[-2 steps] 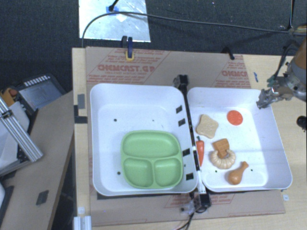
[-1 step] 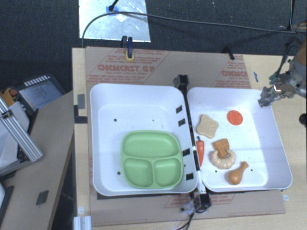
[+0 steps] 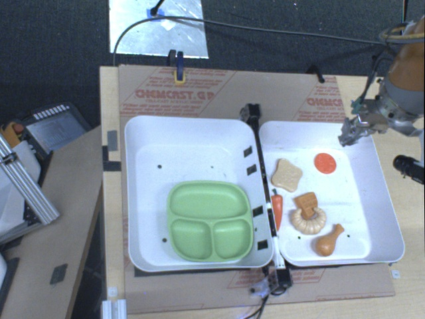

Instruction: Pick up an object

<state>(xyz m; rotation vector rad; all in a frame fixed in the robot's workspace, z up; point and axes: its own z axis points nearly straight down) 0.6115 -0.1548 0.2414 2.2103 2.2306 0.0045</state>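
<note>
My gripper (image 3: 350, 135) hangs over the far right corner of the right bin (image 3: 385, 211), up and to the right of a red tomato slice (image 3: 325, 163). Nothing shows between its fingers. Lower in that bin lie a slice of toast (image 3: 287, 175), a brown cube-like piece (image 3: 305, 203) resting on a cream garlic bulb (image 3: 309, 221), a chicken drumstick (image 3: 328, 240), and a carrot (image 3: 277, 209) against the bin's left wall.
A green divided plate (image 3: 209, 220) lies in the left bin (image 3: 143, 178). A black clamp strip (image 3: 255, 158) runs between the bins. Cables cross the dark floor behind the bench, and grey equipment stands at the left.
</note>
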